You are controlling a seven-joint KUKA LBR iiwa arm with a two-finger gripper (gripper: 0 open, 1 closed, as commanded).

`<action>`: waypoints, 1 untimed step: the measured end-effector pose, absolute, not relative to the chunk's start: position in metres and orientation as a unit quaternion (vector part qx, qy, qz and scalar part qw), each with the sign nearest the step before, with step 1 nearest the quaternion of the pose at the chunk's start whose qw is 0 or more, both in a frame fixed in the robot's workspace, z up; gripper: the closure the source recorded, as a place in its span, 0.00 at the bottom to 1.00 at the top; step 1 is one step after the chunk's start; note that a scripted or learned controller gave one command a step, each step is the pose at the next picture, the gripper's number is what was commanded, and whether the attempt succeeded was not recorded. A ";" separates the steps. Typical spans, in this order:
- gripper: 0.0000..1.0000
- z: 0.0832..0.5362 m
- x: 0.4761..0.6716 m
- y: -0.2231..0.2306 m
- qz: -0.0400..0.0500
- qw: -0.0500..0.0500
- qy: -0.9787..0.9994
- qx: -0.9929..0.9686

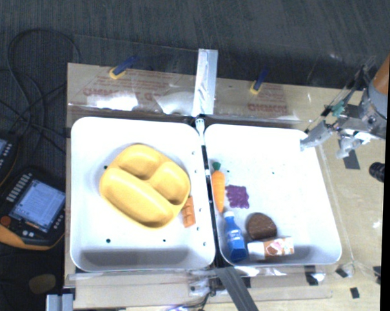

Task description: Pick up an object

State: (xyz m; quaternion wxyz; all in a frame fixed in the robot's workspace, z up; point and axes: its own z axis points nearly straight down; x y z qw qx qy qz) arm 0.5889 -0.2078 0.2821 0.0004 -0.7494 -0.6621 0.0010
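Hiding partly beneath yellow loaf (145, 185), orange piece (189, 212)

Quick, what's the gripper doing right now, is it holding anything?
Gripper: over the right bin's top right corner, nothing seen between its fingers; open or shut cannot be told.

One fixed overhead camera, slanting down on both bins (84, 179).

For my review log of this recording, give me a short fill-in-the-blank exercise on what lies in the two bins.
1. The big yellow object lies in the ____ bin.
2. The carrot lies along the right bin's ____ wall.
3. The blue bottle is nearer the bin's ____ edge than the purple object.
4. The gripper hangs near the right bin's ____ right corner.

Missing words: left; left; front; far
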 end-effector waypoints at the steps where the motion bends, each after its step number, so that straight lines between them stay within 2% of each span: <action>1: 0.00 0.165 0.536 -0.152 0.000 0.001 -0.766 -0.643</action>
